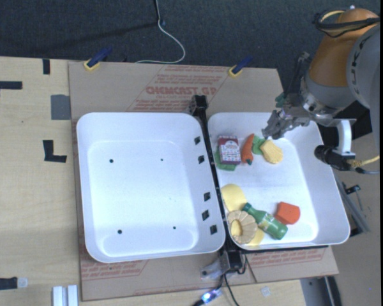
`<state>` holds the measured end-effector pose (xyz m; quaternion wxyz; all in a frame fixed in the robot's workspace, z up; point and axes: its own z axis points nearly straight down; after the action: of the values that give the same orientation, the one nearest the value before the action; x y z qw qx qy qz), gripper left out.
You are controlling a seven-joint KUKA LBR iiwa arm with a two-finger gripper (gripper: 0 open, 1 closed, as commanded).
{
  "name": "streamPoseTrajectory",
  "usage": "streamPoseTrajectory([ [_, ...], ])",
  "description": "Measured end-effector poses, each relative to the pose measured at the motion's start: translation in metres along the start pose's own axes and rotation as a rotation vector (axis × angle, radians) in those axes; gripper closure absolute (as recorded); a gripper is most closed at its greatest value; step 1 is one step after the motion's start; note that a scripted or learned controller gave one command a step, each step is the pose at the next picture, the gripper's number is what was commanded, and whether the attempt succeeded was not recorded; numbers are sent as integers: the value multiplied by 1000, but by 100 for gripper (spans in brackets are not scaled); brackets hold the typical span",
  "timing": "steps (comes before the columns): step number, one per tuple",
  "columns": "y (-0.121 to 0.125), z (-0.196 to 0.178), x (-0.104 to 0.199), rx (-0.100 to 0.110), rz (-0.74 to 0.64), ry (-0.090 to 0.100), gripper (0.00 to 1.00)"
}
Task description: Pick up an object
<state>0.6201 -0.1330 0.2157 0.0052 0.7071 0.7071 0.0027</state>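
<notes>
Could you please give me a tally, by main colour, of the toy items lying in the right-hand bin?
Red/orange: 3, box, carrot, orange block
Yellow/tan: 3, corn, yellow piece, tan round
Green: 1, bottle
Total: 7

You have two shallow white plastic bins: the left bin (pixel 96 171) and the right bin (pixel 319 190). In the right one you count seven small toy food pieces (pixel 258 183), and two blue clamps (pixel 99 57) grip the cardboard.

Bench (pixel 25 190) — cardboard sheet (pixel 172 91), white bins (pixel 140 183)
</notes>
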Motion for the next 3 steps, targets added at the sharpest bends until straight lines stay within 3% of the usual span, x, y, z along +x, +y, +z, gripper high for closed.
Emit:
streamPoseTrajectory([
  [1, 50, -125, 51, -3, -7, 2, 100],
  [2, 52, -289, 58, -8, -4, 1, 100],
  [3, 52, -322, 159, 7, -10, 5, 100],
])
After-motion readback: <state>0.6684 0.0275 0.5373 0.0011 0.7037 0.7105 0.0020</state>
